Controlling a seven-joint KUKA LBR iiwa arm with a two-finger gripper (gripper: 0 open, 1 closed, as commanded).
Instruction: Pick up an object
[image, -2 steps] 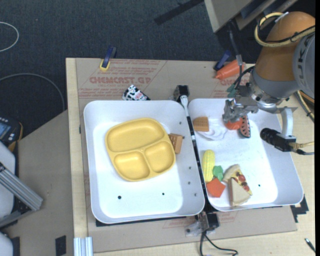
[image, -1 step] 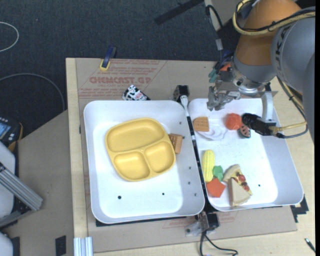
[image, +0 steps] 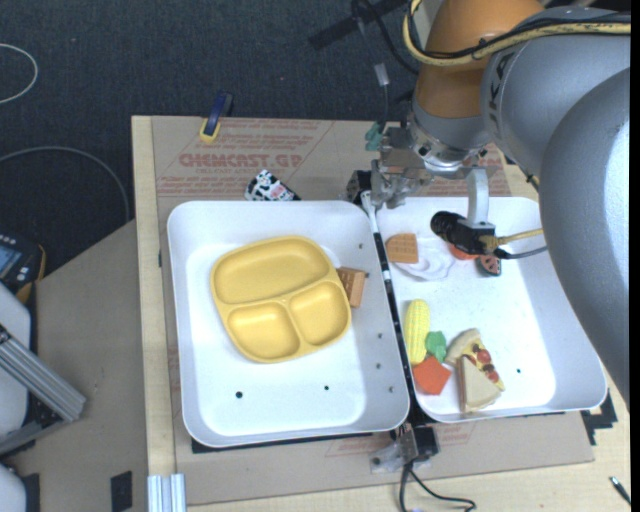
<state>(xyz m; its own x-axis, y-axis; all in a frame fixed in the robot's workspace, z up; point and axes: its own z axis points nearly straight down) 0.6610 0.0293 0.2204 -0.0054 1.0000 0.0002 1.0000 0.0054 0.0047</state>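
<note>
My gripper (image: 383, 192) hangs over the back edge of the bins, right where the two meet. Nothing shows between its fingers. In the right bin (image: 545, 330) a brown toast square (image: 402, 248) lies just below the gripper, with a white crumpled piece (image: 432, 267) beside it. Further forward lie a yellow corn cob (image: 417, 329), an orange carrot with a green top (image: 433, 369) and a pizza slice (image: 476, 368). A small red piece (image: 466, 252) sits near the back of that bin. The left bin (image: 195, 300) holds a yellow divided tray (image: 280, 298) with a small brown block (image: 350, 287) at its right edge.
A black-and-white patterned object (image: 268, 187) lies on the bench behind the left bin. A blue and yellow tool (image: 214, 117) rests at the bench's far edge. The big grey arm covers the upper right.
</note>
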